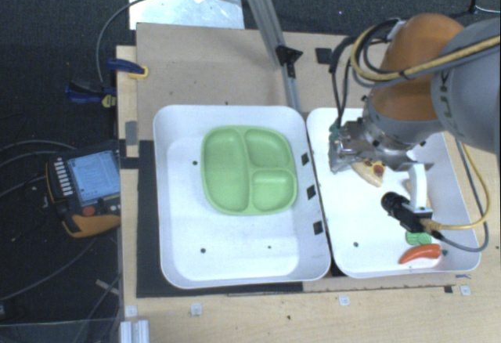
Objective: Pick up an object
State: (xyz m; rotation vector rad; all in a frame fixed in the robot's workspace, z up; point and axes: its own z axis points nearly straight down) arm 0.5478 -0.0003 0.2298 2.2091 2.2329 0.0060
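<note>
The grey arm with its orange band reaches in from the right, over the right-hand shallow white bin (354, 254), which sits on the brown table (203, 59). Its hand (343, 155) hangs low near that bin's upper left corner. From this slant I cannot tell how far open the hand is or whether it has hold of anything.

A tan wedge-shaped piece with red patches (370, 171) lies on the bin floor just beside the hand, towards the right and a little nearer the front edge. It is partly hidden under the wrist. I cannot tell whether the two touch.

An orange-red oval piece (421, 254) lies well apart from the hand in the front right corner of the same bin, with a small green piece (418, 239) just behind it.

The left-hand shallow white bin (168, 177) holds a pale green divided plastic plate (249, 171).
</note>
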